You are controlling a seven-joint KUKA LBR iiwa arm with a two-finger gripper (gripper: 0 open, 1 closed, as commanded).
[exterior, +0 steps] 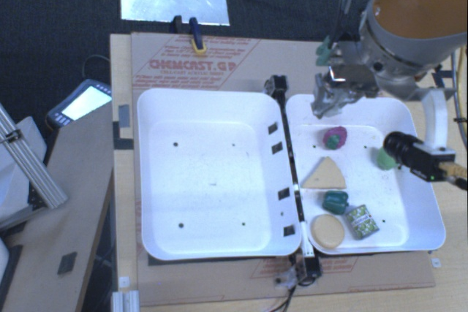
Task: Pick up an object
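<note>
Over the right bin's (420, 226) far-left corner hangs the pincer (327, 104); can't tell whether it is open or closed, nothing seen gripped. Nearest target: pink-and-green ball (336, 137), just nearer the camera and slightly right, roundish, no long axis. Beyond it the tan wedge (325, 175), teal lump (335, 202), round biscuit (327, 230). Arm hides the bin's far rim
</note>
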